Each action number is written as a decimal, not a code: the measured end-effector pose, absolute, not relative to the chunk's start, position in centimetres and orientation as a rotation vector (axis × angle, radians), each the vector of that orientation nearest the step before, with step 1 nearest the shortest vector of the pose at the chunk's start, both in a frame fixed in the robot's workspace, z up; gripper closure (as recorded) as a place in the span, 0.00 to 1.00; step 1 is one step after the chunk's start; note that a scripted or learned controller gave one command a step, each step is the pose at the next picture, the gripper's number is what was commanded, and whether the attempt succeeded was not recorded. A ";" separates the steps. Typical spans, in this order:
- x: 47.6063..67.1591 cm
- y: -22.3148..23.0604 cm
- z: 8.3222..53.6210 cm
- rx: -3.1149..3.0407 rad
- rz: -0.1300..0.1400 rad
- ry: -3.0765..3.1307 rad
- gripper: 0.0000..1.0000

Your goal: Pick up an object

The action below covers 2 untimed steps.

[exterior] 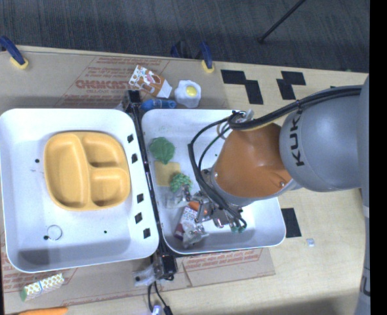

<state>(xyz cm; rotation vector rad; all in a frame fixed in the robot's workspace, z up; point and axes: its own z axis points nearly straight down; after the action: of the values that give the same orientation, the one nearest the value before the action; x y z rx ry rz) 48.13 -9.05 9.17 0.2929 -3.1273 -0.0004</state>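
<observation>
My gripper (206, 214) is down low in the right bin (265, 231), under the orange wrist band, among a pile of small objects. A red and silver packet (188, 228) lies right by it at the bin's front. A green broccoli-like piece (180, 182) and a yellow block (166, 172) lie just to its left. Another green leafy piece (161, 149) sits farther back. The arm hides the right half of this bin.
The left bin (16, 176) holds a yellow divided tray (87, 169). Behind the bins on the cardboard lie a small printed packet (143, 79), a blue item (157, 103) and a yellow-white object (188, 92). Blue clamps hold the board's far edge.
</observation>
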 end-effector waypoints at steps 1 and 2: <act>48.2 -9.8 9.2 0.670 0.000 -3.069 0.00; 49.1 -9.4 12.6 1.069 0.000 -2.955 0.00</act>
<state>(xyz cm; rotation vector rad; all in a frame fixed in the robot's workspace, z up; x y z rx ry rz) 49.07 -9.43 12.63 1.0688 -2.9547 0.0003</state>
